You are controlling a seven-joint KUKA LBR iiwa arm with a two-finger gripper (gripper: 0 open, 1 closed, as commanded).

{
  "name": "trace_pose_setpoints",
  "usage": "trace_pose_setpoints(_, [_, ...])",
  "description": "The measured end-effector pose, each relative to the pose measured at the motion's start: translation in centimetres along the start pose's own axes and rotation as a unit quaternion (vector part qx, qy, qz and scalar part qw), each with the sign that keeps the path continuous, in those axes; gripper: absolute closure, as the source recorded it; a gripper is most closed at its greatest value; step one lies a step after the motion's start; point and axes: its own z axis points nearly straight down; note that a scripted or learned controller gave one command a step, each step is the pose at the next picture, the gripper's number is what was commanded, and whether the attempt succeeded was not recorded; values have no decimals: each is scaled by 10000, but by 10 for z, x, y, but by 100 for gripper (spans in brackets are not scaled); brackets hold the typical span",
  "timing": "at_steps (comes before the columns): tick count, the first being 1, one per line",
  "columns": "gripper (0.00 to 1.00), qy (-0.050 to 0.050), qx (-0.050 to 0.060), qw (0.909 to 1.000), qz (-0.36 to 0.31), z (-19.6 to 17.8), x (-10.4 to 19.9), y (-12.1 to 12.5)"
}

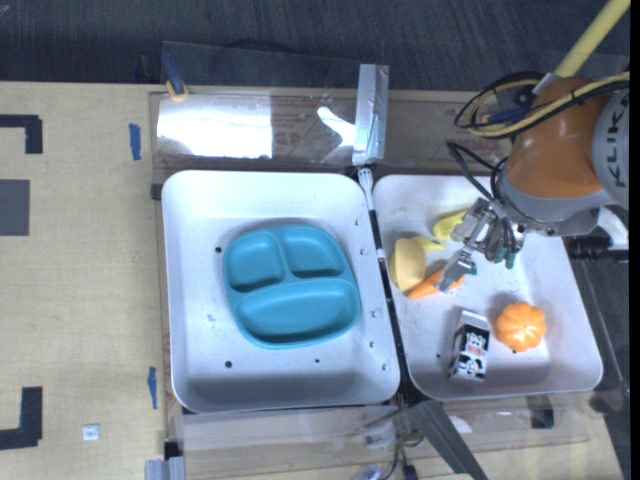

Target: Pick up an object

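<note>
Left bin (200,368): blue tray (290,283). Right bin (570,368): carrot (425,287), long axis slanting up-right, touching the gripper (462,268) on its lower left; gripper opening cannot be determined; nothing visibly held

Two white bins side by side on a bench. The left bin (190,268) holds a blue three-compartment tray (290,283). Over the right bin (575,298) the grey arm's gripper (462,264) sits at an orange carrot-like piece (428,286), beside a pale yellow object (408,261) and a yellow item (448,225). Nearer the front lie a small orange pumpkin (521,326) and a black-and-white carton (470,348).
</note>
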Motion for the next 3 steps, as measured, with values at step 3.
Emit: trace_pose_setpoints(3, [0,4,-2,9796,-2011,40,14,-8])
